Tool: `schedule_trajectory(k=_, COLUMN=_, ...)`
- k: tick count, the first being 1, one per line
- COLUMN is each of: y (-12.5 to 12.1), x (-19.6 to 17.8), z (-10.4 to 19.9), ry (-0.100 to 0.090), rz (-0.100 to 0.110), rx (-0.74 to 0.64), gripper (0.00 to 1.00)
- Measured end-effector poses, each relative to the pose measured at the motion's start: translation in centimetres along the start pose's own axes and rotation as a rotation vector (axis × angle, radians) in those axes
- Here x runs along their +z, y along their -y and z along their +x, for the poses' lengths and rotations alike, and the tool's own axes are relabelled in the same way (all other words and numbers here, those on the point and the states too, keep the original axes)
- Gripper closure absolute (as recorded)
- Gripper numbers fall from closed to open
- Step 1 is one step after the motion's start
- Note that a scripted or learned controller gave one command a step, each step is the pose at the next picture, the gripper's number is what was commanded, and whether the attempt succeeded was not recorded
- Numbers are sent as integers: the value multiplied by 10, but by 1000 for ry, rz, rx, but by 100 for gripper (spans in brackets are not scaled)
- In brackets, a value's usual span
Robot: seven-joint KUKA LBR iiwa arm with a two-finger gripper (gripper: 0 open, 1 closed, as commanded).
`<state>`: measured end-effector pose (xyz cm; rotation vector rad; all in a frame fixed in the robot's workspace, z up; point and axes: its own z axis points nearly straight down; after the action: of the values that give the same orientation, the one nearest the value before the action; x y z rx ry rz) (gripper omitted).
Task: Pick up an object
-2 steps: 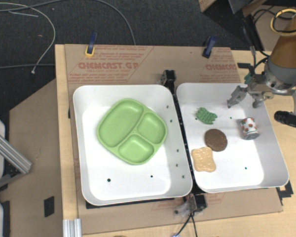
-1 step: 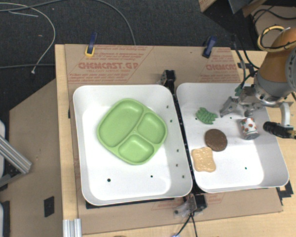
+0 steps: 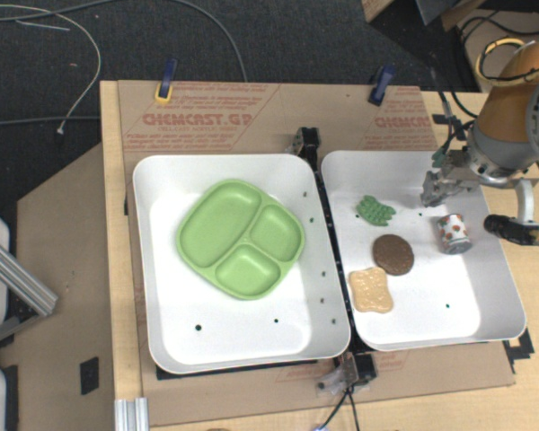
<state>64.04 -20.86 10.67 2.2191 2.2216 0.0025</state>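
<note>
The right bin (image 3: 485, 317) holds a small green leafy piece (image 3: 375, 210), a round brown patty (image 3: 393, 253), a tan cracker-like piece (image 3: 372, 290) and a small white can with red marks (image 3: 453, 233) lying on its side. My gripper (image 3: 434, 189) hangs low over the bin's upper right part, just above and left of the can and right of the green piece. Nothing shows between its fingers.
The left bin (image 3: 175, 326) holds a light green divided plate (image 3: 241, 238). Black clips join the bins at the top (image 3: 306, 141) and the bottom (image 3: 352, 367). Blue clamps (image 3: 167, 78) hold the cardboard base at the back.
</note>
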Motion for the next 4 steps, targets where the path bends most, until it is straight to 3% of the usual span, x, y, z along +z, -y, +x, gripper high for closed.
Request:
schedule_trajectory(k=2, y=-12, x=-114, z=-1, ry=3, rz=-7, rx=0, gripper=100)
schedule_trajectory(k=3, y=-13, x=-140, z=-2, ry=2, rz=-3, rx=0, gripper=100)
schedule_trajectory(k=4, y=9, x=-128, z=51, ry=-3, rz=6, rx=-4, gripper=100)
